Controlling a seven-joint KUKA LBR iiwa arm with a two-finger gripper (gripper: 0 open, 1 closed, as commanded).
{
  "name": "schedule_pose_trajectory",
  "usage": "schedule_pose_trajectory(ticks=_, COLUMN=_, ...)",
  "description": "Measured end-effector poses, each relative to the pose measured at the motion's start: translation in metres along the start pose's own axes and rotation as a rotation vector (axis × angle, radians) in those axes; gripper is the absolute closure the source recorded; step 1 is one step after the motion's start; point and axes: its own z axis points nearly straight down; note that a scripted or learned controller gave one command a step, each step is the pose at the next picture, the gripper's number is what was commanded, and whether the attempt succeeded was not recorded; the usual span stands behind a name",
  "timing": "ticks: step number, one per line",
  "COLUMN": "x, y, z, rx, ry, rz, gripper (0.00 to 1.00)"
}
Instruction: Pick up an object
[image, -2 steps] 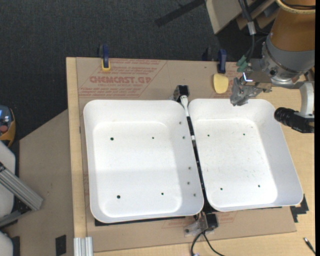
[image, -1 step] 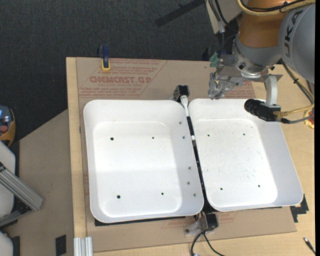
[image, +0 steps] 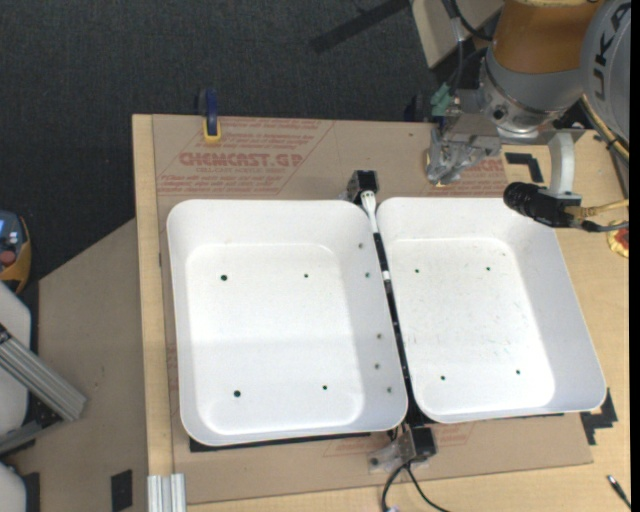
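Object position cannot be told, nor how it lies relative to the gripper (image: 455, 165). Gripper hangs at upper right of frame, over the board (image: 260, 150), just beyond the right bin (image: 580, 330) top rim; whether spread or pressed together cannot be told. Left bin (image: 180, 300) adjoins, black strip (image: 385, 290) between. Black fitting (image: 535, 203) sits at right bin's upper right corner. Blue clamp (image: 210, 112) on board's upper left edge

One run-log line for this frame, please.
two-finger gripper: above bench behind right shallow white bin | holding nothing visible | left shallow white bin: untouched
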Motion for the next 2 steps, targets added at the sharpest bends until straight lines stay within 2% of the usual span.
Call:
schedule_pose_trajectory(ticks=1, x=-0.082, y=0.008, z=-0.032, rx=-0.002, ry=-0.003, rz=0.005, gripper=1.0)
schedule_pose_trajectory(ticks=2, x=0.02, y=0.013, z=0.032, rx=0.011, ry=0.003, rz=-0.007, gripper=1.0)
